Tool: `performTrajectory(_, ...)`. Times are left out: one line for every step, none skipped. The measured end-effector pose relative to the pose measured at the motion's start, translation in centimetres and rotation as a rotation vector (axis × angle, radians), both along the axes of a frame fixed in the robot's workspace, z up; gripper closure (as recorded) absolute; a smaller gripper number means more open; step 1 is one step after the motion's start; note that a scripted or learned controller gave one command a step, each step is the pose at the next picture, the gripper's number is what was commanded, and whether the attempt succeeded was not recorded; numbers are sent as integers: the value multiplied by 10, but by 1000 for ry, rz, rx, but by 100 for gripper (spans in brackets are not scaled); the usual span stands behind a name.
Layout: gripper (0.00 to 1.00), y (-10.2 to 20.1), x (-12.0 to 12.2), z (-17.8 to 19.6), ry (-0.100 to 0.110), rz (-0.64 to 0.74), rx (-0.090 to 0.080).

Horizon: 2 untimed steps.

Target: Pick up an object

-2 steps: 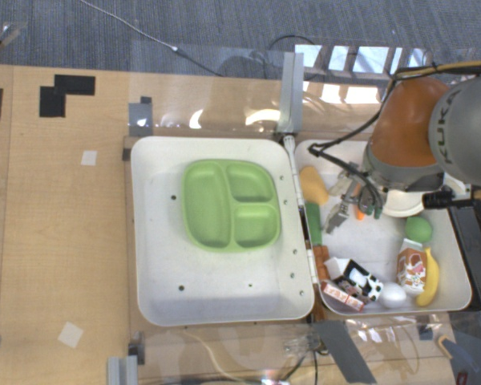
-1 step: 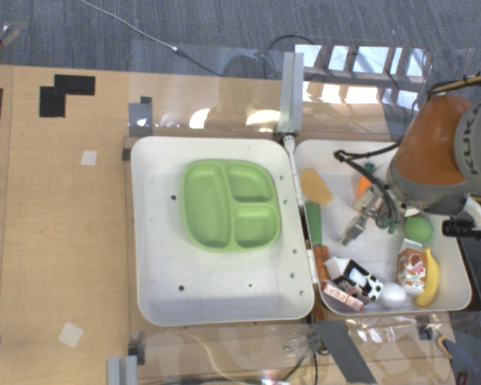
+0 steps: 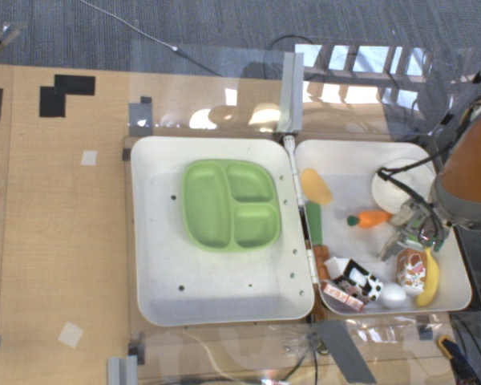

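Note:
My gripper point(image 3: 407, 245) hangs over the right bin point(image 3: 349, 184), near its right side, and is open with nothing between its fingers. An orange carrot point(image 3: 373, 219) lies just to its left. A small pouch with a red label point(image 3: 412, 272) sits directly below it, next to a yellow banana point(image 3: 430, 279). A white egg point(image 3: 394, 296), a black-and-white cow-patterned toy point(image 3: 362, 280) and a red-and-white box point(image 3: 342, 294) lie along the bin's front. A green cucumber point(image 3: 314, 224) and a yellow piece point(image 3: 316, 187) lie by the bin's left wall.
The left bin point(image 3: 156, 279) holds a green divided plate point(image 3: 230, 204). A white bowl point(image 3: 401, 184) sits at the back right of the right bin, partly under the arm point(image 3: 466, 179) and its black cable. A metal divider point(image 3: 301, 215) separates the bins.

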<state>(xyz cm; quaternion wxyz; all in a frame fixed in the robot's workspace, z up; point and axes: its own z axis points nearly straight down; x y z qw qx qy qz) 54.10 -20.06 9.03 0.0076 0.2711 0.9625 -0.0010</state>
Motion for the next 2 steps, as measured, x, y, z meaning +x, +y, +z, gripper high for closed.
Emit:
performTrajectory(100,1,7,15,-21,8,-7)
performTrajectory(100,62,38,153,-10,-6,4)
